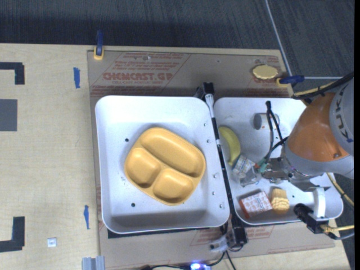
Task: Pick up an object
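A: Entry, overhead camera. Two white bins side by side on the bench. Left bin carries a yellow three-compartment tray, upside down or domed, I cannot tell which, lying near the bin's centre and turned at a slant.

B: And the right bin?

A: Small items. A banana along the left wall, at about 9 o'clock from the bin's centre. A grey cylinder toward 12 o'clock. A crumpled clear wrapper just right of the banana's lower end. A red-and-white packet at about 7 o'clock, and touching its right edge a small yellow knobbly piece at 6 o'clock.

B: Arm position?

A: The arm enters from 3 o'clock, orange band over the right half of the bin. The gripper sits low near the bin's centre, pointing toward 9 o'clock, its tip just beside the clear wrapper. Too small and cluttered to resolve whether the fingers are apart or closed; cannot tell. No object can be made out between them.

B: Anything outside the bins?

A: A tan disc on the cardboard at 12 o'clock above the right bin, and a yellow clamp at the cardboard's upper-left corner. Black cables run over the right bin near the wrist.
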{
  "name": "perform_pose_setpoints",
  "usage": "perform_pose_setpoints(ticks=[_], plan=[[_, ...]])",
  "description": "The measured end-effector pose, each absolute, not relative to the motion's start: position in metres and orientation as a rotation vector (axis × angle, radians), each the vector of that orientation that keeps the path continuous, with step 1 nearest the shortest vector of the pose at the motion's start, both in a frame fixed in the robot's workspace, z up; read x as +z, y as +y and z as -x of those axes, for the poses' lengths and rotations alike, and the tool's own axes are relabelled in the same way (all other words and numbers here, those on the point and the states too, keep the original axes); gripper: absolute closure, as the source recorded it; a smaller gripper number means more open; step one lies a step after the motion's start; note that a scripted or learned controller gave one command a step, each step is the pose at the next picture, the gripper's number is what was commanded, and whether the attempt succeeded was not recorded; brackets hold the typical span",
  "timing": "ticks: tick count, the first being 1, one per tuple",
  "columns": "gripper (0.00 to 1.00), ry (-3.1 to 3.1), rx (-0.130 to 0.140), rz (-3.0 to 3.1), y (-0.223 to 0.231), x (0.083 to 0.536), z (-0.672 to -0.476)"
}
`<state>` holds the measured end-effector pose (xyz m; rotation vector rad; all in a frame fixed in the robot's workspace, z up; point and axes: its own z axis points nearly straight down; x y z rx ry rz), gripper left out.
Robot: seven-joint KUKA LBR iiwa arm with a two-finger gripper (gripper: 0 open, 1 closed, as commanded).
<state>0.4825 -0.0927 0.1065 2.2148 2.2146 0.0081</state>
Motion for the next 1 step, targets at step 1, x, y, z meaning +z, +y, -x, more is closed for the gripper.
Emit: perform_pose_setpoints(ticks=[1], plan=[[0.0, 2.222, 0.002, -2.221, -0.0936, 0.0859, -0.4798]])
